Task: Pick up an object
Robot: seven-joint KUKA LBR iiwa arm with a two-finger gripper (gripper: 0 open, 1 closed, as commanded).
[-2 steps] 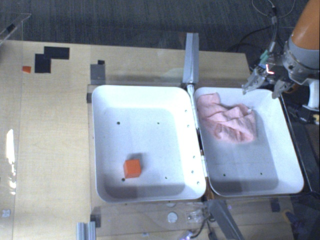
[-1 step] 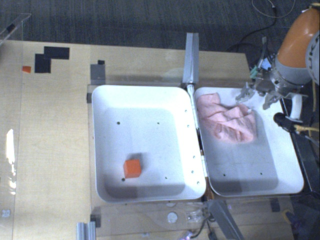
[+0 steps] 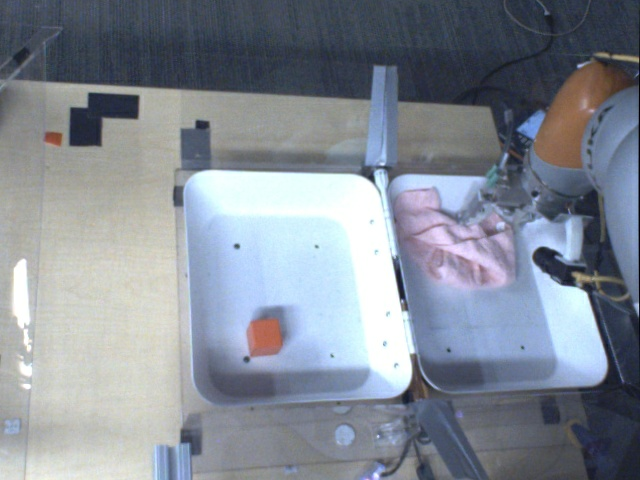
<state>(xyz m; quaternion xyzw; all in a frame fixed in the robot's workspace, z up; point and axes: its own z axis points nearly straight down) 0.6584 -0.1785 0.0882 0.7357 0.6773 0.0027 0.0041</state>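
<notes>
Landmark: the metal divider (image 3: 383, 128) that runs up between the two white bins; everything here is placed off it.
Left bin (image 3: 215, 208): it sits left of the divider, and one small orange block (image 3: 265, 336) lies on its floor toward the near-left part, well apart from the divider and from the arm.
Right bin (image 3: 575, 363): it sits right of the divider, with a crumpled pink cloth (image 3: 455, 243) bunched in its far half, its left edge just beside the divider wall.
Arm: it reaches in from the right with the orange band up top, and the gripper (image 3: 497, 205) is down at the cloth's far-right corner.
Fingers: they appear to be touching the cloth's upper folds, but blur and clutter there mean I cannot tell whether they are spread or pressed together.
Why here: the cloth is the nearest thing to the arm and the biggest soft target, so a descent onto its raised folds makes sense.
Hold: nothing is clearly between the fingers, so no grasp can be called yet.
Risk: in my judgement, a pinch on a loose fold may slip out on the lift.
Tabletop (image 3: 100, 288): pale wood left of the divider, with black marks near the far-left corner.
</notes>
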